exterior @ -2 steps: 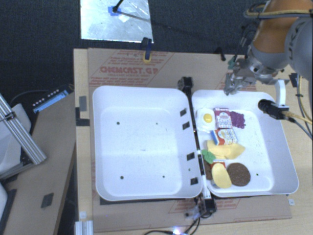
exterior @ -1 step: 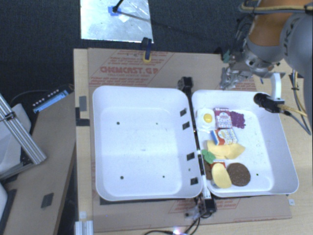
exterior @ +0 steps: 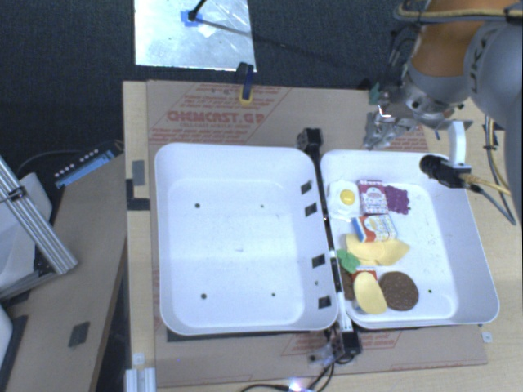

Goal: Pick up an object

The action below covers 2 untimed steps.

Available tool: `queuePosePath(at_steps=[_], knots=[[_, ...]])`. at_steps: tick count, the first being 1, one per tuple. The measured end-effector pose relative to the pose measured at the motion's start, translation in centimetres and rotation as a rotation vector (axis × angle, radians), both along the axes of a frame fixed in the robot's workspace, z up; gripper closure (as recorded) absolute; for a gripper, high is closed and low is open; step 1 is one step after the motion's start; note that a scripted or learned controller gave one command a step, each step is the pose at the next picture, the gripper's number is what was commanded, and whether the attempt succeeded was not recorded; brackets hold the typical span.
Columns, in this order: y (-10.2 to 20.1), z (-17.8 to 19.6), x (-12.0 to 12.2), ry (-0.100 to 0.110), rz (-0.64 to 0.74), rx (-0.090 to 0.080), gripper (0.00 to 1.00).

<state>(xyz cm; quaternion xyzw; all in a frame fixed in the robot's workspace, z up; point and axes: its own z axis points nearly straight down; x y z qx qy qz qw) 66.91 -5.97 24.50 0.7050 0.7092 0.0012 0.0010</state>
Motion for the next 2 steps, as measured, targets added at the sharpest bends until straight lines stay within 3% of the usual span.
queuePosePath(at_steps=[1, 2], knots=[[3.5, 15.8, 0.1, -0.019, 0.003, 0.0, 1.0], [9.2, 14.2, 0.0, 0.0, 0.004, 0.002, 1.0]])
